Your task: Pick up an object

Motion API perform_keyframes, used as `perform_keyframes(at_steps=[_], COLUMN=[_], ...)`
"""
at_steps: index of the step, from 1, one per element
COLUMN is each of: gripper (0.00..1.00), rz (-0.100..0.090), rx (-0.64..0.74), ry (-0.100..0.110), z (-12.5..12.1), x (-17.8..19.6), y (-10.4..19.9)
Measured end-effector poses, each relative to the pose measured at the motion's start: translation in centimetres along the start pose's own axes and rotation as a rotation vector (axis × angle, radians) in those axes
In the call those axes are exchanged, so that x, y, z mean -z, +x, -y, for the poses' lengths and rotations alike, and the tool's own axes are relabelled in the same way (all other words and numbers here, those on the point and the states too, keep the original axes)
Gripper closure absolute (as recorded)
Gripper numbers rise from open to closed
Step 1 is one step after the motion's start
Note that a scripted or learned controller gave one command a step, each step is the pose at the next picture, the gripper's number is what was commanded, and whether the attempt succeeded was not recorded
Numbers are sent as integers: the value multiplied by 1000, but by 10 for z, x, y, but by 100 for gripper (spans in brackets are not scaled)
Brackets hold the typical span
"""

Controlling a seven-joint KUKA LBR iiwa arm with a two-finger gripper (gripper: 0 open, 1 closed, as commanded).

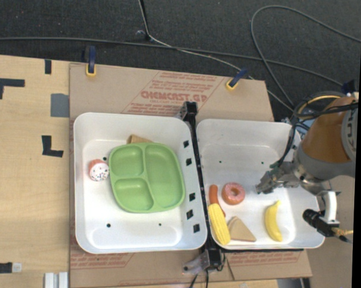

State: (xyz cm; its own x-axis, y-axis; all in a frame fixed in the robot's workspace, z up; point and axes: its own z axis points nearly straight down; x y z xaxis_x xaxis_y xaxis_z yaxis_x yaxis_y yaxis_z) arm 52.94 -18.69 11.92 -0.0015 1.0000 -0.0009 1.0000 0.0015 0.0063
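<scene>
Cardboard sheeting covers the worktop, and on it sit my two white bins, side by side. The left bin (84, 166) holds a green divided plate (147, 177) and a small speckled ball (98, 171) by its left wall. The right bin (240, 134) holds the toy food I am after.

My jaws (267, 185) hang low inside the right bin, towards its right wall, about midway between back and front edges. Whether they stand open or closed I cannot tell; nothing shows between them.

The nearest candidates lie on two sides of me. A pink doughnut (232, 193) rests just to the left, towards the bin's middle. A banana (273, 221) lies nearer the front edge, just in front of me, its long axis running roughly back to front. I judge either reachable with a short shift.

Farther off, by the divider, lie a corn cob (218, 222) and an orange carrot (213, 194), with a tan wedge (241, 230) at the front edge.
</scene>
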Motion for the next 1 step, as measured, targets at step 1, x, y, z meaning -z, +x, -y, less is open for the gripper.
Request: perform_keyframes(at_steps=[1], gripper=[100], rz=[0], rx=[0], ry=[4], z=[1], x=[57], y=[9])
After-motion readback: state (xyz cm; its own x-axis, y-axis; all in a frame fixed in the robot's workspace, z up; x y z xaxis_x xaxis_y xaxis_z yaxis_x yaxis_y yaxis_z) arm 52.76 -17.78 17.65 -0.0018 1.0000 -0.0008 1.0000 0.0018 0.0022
